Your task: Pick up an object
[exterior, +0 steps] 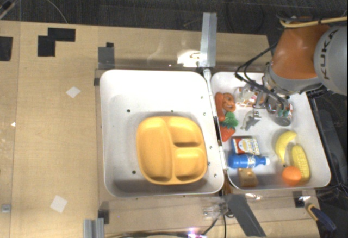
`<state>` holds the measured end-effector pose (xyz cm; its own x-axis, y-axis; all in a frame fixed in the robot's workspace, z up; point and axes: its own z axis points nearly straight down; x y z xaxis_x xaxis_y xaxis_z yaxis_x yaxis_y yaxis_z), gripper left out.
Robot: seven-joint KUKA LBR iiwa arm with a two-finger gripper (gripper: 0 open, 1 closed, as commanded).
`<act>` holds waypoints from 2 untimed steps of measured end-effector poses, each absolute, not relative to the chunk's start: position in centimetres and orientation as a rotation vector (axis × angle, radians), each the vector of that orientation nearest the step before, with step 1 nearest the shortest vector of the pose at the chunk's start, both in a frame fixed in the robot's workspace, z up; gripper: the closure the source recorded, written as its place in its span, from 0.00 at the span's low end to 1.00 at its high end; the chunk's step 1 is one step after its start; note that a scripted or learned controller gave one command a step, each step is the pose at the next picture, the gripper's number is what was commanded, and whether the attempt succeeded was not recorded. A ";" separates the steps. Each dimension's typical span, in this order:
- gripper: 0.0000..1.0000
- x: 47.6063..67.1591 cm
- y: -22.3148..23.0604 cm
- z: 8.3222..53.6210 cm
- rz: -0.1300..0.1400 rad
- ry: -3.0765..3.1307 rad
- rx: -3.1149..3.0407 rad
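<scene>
While scanning from the near rim of the right bin [321, 180]: brown block [247, 178] and orange [292, 175] up front, then corn [300, 160] lying against a banana [283, 144], plus a blue bottle [247, 162] on its side just below a small carton [246, 145]. All jumbled close together, probably just tipped in as loose pick targets, so no neat spacing to work with.

Over in the left bin [109, 123], just a yellow plate [171, 150], sitting flat and well apart from the action.

Further back in the right bin: a green toy [229, 120], a red toy [224, 102] hugging the divider wall, and a grey piece [251, 118] near the middle.

Then the hand [276, 105], reaching in from the right and hanging low over the far part of that bin, pointed down, just beside the grey piece. Best guess for the target, being closest. Can't tell if clenched or released, too much cable and clutter around it, and nothing visibly grasped. Arm [293, 52] bent steeply down above it, past the desk [49, 123] edge.
</scene>
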<state>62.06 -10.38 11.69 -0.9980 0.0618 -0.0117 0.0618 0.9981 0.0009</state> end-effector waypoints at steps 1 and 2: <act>0.00 66.1 -9.6 10.5 0.013 3.106 0.305; 0.00 66.5 -9.8 9.3 0.002 3.118 0.401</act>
